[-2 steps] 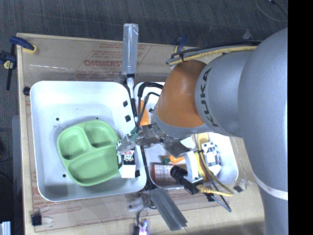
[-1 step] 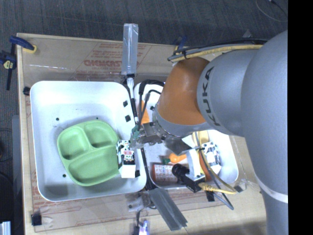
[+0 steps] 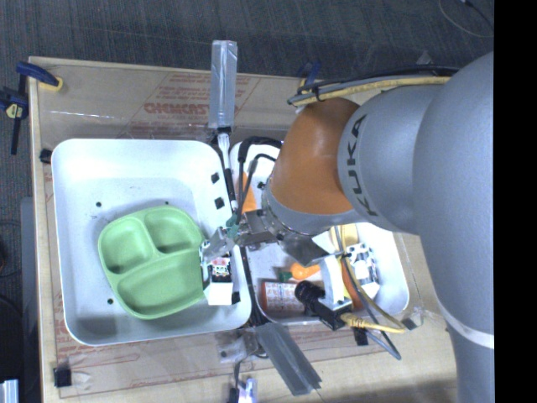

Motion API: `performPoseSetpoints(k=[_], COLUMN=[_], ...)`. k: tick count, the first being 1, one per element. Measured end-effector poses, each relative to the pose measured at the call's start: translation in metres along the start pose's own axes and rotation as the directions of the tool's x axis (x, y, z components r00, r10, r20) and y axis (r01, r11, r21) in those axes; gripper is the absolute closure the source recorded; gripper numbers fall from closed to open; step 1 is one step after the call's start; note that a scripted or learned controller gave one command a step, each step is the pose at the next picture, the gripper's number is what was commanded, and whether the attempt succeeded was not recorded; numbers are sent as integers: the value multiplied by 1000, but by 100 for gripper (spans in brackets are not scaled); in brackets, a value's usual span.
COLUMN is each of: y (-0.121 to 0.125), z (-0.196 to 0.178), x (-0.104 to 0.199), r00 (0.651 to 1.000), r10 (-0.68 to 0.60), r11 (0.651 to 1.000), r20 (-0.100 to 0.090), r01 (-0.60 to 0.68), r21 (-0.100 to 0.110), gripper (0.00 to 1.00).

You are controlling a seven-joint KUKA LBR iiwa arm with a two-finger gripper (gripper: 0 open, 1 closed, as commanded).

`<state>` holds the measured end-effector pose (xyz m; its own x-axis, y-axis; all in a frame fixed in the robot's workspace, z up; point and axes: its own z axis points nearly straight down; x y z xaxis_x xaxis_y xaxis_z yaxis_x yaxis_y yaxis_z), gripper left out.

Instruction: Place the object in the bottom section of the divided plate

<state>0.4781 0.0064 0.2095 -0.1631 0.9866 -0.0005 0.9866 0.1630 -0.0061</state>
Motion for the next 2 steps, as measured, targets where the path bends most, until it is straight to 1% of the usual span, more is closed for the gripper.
performPoseSetpoints(k=[1,2], y=[1,1], z=[-10,-10], x=[0,0], r00=[1000,1000], r10=[-5,-5], r11=[1000,1000], r20=[0,0], r01=[5,5], r21=[0,0], gripper=[100,0])
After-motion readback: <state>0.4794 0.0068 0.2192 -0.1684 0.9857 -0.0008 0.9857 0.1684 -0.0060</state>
